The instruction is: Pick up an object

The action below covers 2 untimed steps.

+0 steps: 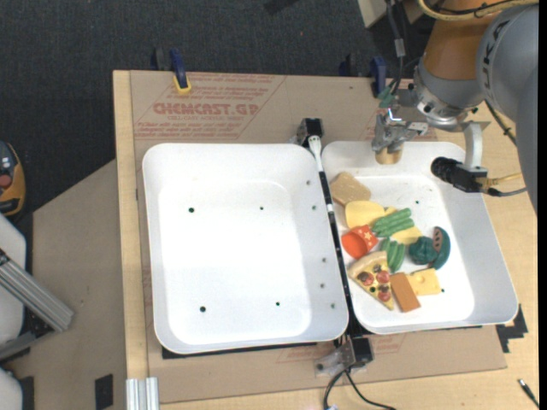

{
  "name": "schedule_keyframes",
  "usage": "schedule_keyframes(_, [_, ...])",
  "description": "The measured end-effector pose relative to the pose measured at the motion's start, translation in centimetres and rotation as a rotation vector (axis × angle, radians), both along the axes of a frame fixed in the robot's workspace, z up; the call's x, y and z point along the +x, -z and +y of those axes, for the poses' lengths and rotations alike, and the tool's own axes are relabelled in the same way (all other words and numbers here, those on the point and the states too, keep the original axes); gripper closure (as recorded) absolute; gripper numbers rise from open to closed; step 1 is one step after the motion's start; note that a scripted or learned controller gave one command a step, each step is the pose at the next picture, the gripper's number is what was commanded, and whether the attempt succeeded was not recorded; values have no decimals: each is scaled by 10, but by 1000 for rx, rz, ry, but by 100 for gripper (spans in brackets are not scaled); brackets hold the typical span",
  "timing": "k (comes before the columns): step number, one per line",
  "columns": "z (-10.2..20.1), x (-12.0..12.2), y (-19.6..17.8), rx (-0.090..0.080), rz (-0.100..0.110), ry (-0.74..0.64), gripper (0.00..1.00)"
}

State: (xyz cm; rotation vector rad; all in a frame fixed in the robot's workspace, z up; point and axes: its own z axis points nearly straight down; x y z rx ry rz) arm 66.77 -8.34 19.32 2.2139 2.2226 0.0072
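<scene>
My gripper (389,148) hangs over the far rim of the right bin (479,254), near its back left corner. Its fingers are shut on a small tan piece (389,155) that shows between the tips. Toy food lies in a pile on the left half of the right bin: a tan bread slice (346,187), a yellow piece (364,213), a red tomato (355,243), green beans (393,223), a dark green vegetable (422,251), a pizza slice (371,276), an orange block (404,293) and a yellow cheese wedge (426,281).
The left bin (231,246) lies beside the right one, and a black divider (325,203) runs between them. The grey arm with its orange band (461,49) comes in from the upper right. A black cable part (453,173) overhangs the right bin's far side.
</scene>
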Motion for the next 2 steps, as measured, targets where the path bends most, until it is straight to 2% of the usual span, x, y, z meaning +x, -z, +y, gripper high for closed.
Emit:
schedule_keyframes(1, [39,-28,-20,2,9,1,100])
schedule_keyframes(2, [93,-73,-37,2,10,0,100])
